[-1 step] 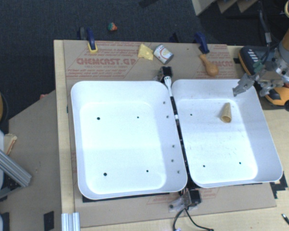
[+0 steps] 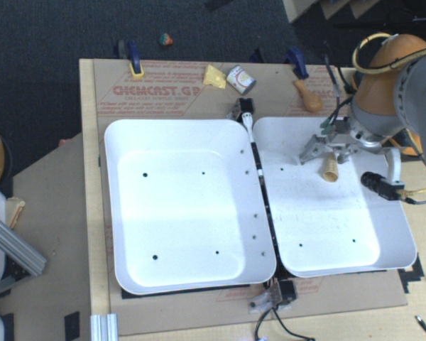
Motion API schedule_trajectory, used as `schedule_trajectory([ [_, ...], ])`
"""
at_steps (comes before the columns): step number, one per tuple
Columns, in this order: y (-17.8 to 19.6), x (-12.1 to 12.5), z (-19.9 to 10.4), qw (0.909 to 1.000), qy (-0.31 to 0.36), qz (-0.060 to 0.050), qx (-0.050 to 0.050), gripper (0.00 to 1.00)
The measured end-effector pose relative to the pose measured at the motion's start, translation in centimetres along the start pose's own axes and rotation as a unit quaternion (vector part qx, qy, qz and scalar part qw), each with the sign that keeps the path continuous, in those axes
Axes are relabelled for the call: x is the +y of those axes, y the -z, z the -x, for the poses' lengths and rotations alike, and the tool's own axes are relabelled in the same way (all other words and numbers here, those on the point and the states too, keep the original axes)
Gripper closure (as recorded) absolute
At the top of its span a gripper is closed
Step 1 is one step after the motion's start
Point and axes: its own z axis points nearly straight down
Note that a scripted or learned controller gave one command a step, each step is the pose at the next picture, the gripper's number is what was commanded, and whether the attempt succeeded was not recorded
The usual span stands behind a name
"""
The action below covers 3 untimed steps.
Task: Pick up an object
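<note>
A small tan cork-shaped object (image 2: 330,170) lies in the upper part of the right bin (image 2: 341,247). My gripper (image 2: 328,153) hangs right over it at the end of the grey arm with the orange band (image 2: 390,62). Its two grey fingers (image 2: 309,153) are splayed apart, one to each side, and the tan object sits just in front of the gap between them. I see nothing clamped between the fingers.
The left bin (image 2: 128,190) lies beside the right one, with a black divider strip (image 2: 259,183) between them. On the board behind the bins lie a yellow piece (image 2: 214,77), a small white box (image 2: 240,79) and a tan wooden piece (image 2: 309,96). Blue clamps (image 2: 135,57) hold the far edge.
</note>
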Motion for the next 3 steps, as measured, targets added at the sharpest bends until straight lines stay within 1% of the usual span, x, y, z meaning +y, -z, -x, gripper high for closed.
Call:
schedule_trajectory([
  [1, 7.3, -3.4, -1.1, 1.0000, -0.002, 0.002, -0.001, 0.00],
  [2, 0.7, -2.4, -2.9, 1.0000, -0.001, 0.009, -0.003, 0.00],
  [3, 1.1, -2.7, -2.9, 1.0000, -0.002, 0.004, -0.002, 1.00],
])
